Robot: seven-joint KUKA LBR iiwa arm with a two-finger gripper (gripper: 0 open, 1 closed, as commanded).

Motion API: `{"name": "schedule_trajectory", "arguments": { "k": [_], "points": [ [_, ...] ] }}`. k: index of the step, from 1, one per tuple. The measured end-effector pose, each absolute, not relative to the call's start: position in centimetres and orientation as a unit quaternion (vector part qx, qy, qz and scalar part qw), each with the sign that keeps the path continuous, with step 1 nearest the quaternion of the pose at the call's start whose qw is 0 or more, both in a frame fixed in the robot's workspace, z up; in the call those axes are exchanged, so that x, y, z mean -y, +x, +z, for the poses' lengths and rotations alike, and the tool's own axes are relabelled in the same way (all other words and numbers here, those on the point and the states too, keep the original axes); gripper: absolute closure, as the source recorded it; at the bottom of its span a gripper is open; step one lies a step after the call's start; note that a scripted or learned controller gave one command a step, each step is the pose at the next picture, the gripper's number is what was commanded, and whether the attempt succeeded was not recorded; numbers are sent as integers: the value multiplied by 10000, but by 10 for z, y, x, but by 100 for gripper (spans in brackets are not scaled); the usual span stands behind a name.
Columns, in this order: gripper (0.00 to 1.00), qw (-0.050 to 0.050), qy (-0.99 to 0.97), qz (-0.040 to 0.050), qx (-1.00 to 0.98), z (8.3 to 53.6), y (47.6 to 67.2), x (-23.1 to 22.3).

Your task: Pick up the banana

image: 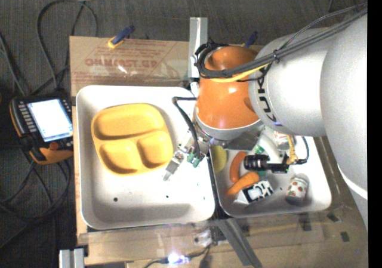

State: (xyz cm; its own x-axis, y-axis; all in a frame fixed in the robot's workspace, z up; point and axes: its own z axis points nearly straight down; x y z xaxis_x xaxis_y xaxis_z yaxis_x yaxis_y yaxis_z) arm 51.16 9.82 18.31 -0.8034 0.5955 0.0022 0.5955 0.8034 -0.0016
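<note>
One pale yellow-green banana [219,158] lies in the right white bin [319,198], just right of the claw [179,162], whose opening I cannot tell.

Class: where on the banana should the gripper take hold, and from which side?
Likely across the banana's visible middle, coming straight down: it lies close to the bin's left wall with the carrot alongside, so side approaches look crowded. Its upper end is hidden under the arm.

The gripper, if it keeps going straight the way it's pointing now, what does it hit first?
The gripper points down and left over the left bin. Going straight on, it would probably meet the bin's bare white floor first, just beside the yellow divided tray, though depth is unclear from this view.
</note>
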Motion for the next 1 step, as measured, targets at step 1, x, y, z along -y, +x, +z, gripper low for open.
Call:
{"name": "schedule_trajectory", "arguments": {
  "k": [1],
  "points": [
    [0, -92, -2630, -47, 9647, 100, 544, -109]
  ]
}}
